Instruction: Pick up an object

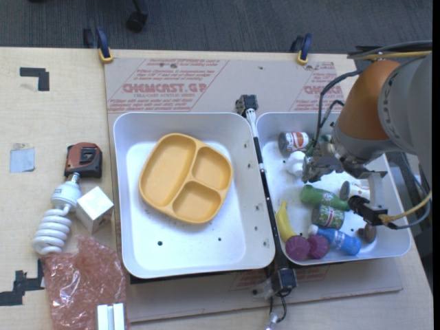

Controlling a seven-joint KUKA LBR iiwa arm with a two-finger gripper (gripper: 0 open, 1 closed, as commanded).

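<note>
**Claw low in the right bin, grip not readable**

Claw point(317, 169) sits low in the right bin point(271, 153), among the clutter, just above the green bottle point(323, 198) and beside a white ball point(296, 161). Whether it is apart or together cannot be told. Likely pick targets crowd this bin: small can point(295, 141), banana point(284, 221), blue bottle point(340, 240). The yellow tray point(185, 177) lies alone in the left bin point(130, 205).

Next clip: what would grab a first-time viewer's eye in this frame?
The yellow divided plate lying alone in the left bin stands out first. Then the grey arm with its orange band, reaching from the right over the right bin, where small things crowd together: a green bottle, a banana, a purple toy.
</note>
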